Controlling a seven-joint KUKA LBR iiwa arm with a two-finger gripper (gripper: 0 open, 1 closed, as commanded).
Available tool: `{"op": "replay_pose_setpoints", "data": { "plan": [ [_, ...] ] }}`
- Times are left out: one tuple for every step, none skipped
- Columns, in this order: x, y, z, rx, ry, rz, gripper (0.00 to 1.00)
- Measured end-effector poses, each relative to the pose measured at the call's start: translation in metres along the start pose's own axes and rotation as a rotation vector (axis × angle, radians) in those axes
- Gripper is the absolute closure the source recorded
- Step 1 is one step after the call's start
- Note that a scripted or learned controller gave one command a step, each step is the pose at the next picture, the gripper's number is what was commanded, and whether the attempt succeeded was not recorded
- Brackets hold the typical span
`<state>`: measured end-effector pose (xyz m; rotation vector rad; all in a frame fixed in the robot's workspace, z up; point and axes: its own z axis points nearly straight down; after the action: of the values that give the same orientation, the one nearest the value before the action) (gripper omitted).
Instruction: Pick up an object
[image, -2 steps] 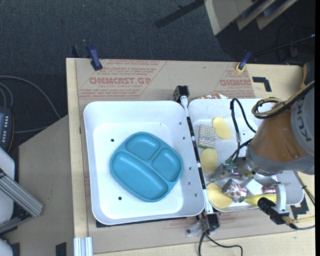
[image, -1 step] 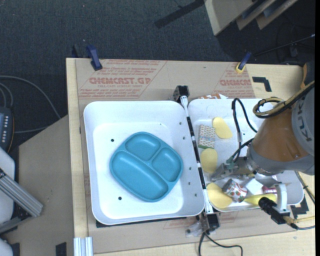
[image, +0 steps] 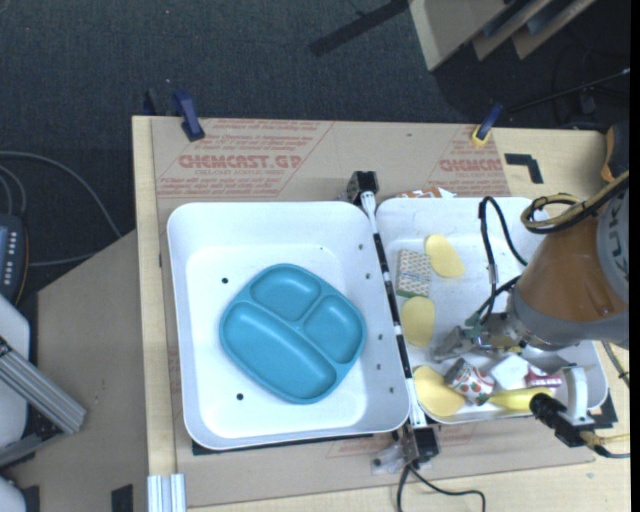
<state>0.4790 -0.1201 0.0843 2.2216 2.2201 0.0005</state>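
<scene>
The right white bin (image: 440, 207) holds several small objects. A pale yellow oval piece (image: 444, 255) lies near its back, beside a checked grey packet (image: 413, 270). A yellow-green piece (image: 418, 320) rests by the left wall. At the front lie a yellow lump (image: 435, 392), a red-and-white wrapped item (image: 470, 381) and a yellow banana-like piece (image: 510, 400). My gripper (image: 466, 340) hangs low in this bin, just above the red-and-white item and right of the yellow-green piece. Its grey body hides whatever is under it.
The left white bin (image: 200, 240) carries a blue divided plate (image: 290, 332) at its middle. The orange-banded arm (image: 565, 285) covers the right bin's right half. A black cable (image: 487, 235) loops over the bin's back. Blue clamps (image: 187, 115) grip the bench's far edge.
</scene>
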Motion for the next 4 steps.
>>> {"op": "replay_pose_setpoints", "data": {
  "plan": [
    [0.000, 0.000, -0.010, -0.002, 0.000, 0.001, 1.00],
    [0.000, 0.000, -0.010, -0.001, 0.000, 0.001, 0.00],
    [0.015, 0.004, 0.000, 0.003, 0.001, -0.001, 0.00],
    [-0.006, 0.000, 0.000, 0.002, 0.001, 0.000, 0.00]
  ]
}}
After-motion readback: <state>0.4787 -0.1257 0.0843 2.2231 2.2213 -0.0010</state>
